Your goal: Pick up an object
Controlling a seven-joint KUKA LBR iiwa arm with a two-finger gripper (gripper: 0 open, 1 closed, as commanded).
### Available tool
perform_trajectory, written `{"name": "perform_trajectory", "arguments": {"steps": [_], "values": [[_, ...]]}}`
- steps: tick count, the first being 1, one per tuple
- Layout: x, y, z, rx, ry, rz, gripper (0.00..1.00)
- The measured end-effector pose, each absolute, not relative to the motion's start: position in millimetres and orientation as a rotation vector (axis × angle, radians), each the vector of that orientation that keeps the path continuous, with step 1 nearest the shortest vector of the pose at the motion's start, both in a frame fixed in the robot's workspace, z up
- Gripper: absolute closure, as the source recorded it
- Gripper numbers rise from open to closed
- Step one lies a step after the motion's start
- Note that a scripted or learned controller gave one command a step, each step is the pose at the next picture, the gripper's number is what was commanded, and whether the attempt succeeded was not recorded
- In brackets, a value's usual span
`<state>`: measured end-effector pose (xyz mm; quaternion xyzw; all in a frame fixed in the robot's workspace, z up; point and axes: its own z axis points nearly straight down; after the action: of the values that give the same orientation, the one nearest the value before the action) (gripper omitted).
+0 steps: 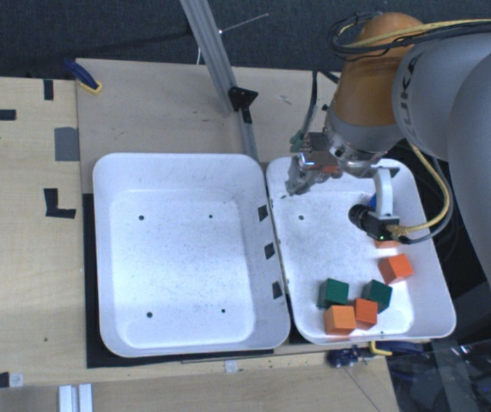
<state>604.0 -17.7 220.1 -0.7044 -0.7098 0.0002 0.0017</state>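
Note:
Several small blocks lie in the near part of the right bin (310,239): a dark green one (334,292), a second green one (378,294), two orange ones (341,319) (366,311) side by side, and one more orange block (395,269) nearer the right wall. My gripper (300,181) hangs over the far left corner of that bin, well away from the blocks. I see nothing held under it. The grey arm with its orange band (374,67) covers the bin's far right corner.
The left bin (108,187) sits beside the right one, their rims touching. A slanted metal pole (215,50) with a black clamp (242,99) stands behind the bins. A black cable fitting (370,220) hangs over the right bin.

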Motion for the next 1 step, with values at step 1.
{"name": "perform_trajectory", "arguments": {"steps": [1], "values": [[595.8,36.1,233.6,-2.211,-2.228,-0.001,1.00]]}}
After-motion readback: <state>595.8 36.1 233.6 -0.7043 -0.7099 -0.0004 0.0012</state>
